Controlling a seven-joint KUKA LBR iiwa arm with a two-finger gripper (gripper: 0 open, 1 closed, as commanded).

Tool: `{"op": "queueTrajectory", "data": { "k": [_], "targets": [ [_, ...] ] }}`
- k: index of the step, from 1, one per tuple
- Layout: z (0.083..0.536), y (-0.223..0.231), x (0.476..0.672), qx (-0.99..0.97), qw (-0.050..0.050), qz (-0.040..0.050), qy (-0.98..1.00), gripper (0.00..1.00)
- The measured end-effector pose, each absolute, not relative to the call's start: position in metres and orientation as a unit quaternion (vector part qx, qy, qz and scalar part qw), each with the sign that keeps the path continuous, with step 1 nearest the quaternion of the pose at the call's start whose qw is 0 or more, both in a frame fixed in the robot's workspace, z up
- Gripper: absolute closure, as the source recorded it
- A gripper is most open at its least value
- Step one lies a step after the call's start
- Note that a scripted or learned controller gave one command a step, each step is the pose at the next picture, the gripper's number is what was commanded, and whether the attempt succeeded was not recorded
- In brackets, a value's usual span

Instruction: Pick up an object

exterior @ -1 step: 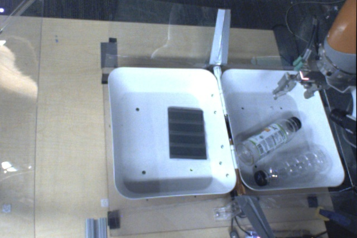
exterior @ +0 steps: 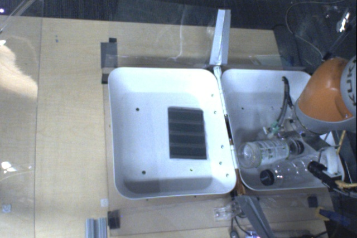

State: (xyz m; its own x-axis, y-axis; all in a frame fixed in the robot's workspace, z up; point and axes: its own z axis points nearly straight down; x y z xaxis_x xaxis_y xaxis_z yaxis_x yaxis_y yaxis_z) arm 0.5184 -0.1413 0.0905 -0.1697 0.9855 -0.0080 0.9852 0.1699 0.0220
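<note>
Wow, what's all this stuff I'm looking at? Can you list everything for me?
Left bin: one, white, on the wooden bench, left of the divider.
Ribbed pad: one, dark grey, lying flat in the middle of the left bin.
Right bin: one, white, beside the left bin.
Plastic bottle: one, clear, lying on its side in the right bin, near its front.
Round cap-like piece: one, black, in the right bin just in front of the bottle; too small to identify.
Bench: one, light wood, under both bins.
Arm: one, grey with an orange band, over the right bin.
Pincer: one, dark, low over the bottle; its tips are too cluttered to read.
</note>
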Motion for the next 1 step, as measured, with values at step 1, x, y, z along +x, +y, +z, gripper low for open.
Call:
{"op": "queueTrajectory", "data": {
  "k": [1],
  "targets": [
    [0.0903, -0.1044, 0.552, 0.55, 0.008, 0.0047, 0.835, 0.0]
  ]
}}
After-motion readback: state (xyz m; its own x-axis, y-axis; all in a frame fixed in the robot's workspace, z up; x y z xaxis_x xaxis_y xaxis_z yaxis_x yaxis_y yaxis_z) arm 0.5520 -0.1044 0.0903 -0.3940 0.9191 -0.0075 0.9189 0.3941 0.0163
